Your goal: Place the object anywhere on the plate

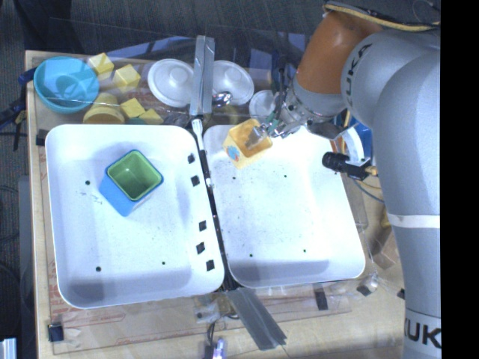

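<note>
Arm reaches in from the right, grey body with orange band above the wrist, bent over the far edge of the right bin (329,223). Gripper (263,131) sits at the far-left corner of that bin, clenched on a yellow object (247,142); the object shows between the fingers and appears lifted just off the bin floor, tilted, with a small blue and white mark on its lower left side. Exact shape of the object unclear. Left bin (75,238) holds a blue plate (118,197), square, lying left of centre, with a green square cup (135,175) standing on it, open side up, covering most of the plate. Yellow object and plate are well apart, in different bins, with the divider between the two bins lying between them. Several small dark marks on both bin floors. On the tabletop (359,327) beyond the bins: a blue bowl (66,84) at far left, yellow blocks (126,75) beside it, a yellow cup (103,111) near the left bin's far rim, two white bowls (171,81) either side of an upright grey bar. Grey bracket at the near edge between the bins.
</note>
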You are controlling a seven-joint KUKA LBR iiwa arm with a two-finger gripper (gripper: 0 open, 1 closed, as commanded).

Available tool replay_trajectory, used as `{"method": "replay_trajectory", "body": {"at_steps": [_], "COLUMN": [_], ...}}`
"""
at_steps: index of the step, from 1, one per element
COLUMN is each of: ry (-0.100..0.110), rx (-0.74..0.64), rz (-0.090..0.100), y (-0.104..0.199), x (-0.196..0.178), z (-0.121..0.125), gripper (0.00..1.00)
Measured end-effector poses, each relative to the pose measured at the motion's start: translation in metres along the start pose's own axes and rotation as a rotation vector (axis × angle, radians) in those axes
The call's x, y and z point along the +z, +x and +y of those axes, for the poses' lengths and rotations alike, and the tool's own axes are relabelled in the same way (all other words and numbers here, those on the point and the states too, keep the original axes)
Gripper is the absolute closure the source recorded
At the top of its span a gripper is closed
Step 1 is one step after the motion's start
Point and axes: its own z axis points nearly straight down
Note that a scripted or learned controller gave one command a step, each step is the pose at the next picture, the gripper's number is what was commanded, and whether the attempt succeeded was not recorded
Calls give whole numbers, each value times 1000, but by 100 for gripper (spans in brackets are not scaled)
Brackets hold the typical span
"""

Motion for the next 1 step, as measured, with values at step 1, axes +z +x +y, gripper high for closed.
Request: {"method": "replay_trajectory", "body": {"at_steps": [1], "ry": [0], "rx": [0], "rz": [0], "y": [0], "x": [0], "z": [0], "gripper": [0]}}
